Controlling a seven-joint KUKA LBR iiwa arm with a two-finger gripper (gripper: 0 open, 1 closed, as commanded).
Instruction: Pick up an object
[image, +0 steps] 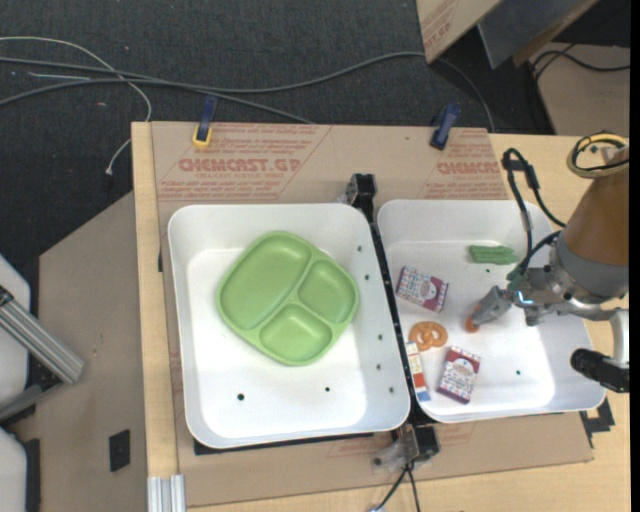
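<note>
My gripper (508, 300) hangs low over the middle of the right bin (525, 395), below the arm's orange band (600, 225). A small orange piece (474, 322) lies right at its lower-left tip; whether they touch is unclear. A green flat item (490, 254) lies toward the back of the bin. A purple-and-white box (421, 288) sits at the bin's left side. In front of it lies a pretzel (428, 335). A second small box (460, 375) and a thin tube (412, 368) lie near the front left.
The left bin (200, 400) holds a green divided plate (288, 296). A black clip strip (385, 300) runs between the two bins. A black cable (522, 195) loops above the right bin's back. Cardboard (250, 155) lies under both bins.
</note>
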